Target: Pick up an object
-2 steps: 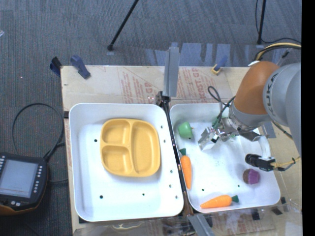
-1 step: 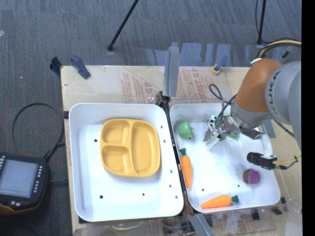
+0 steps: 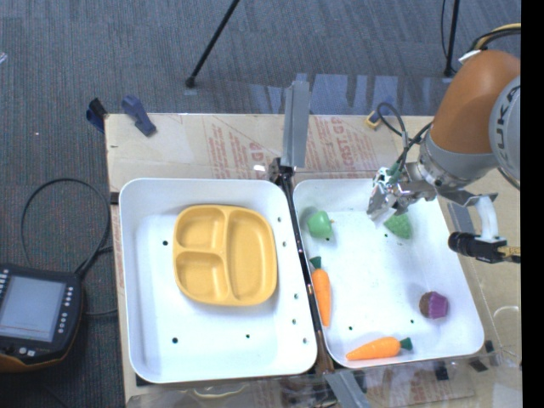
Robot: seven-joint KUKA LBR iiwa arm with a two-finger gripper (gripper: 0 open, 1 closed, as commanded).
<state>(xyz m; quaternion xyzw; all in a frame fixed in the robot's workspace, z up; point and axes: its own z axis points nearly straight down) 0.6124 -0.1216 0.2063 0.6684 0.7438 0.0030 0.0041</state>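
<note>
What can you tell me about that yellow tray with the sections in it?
The yellow plastic-looking divided plate lies flat in the left white bin, towards its upper middle. It is a rounded rectangle with three compartments: two smaller ones on the left, one long one on the right. Nothing sits in it, and it touches only the bin floor.

In the right bin (image 3: 357, 195), a green toy vegetable (image 3: 319, 223) sits near the upper left corner. A second green piece (image 3: 399, 225) lies toward the upper right. One orange carrot (image 3: 321, 290) lies lengthwise against the left wall, another carrot (image 3: 376, 348) rests along the lower edge, and a purple piece (image 3: 433, 305) sits at lower right.
</note>
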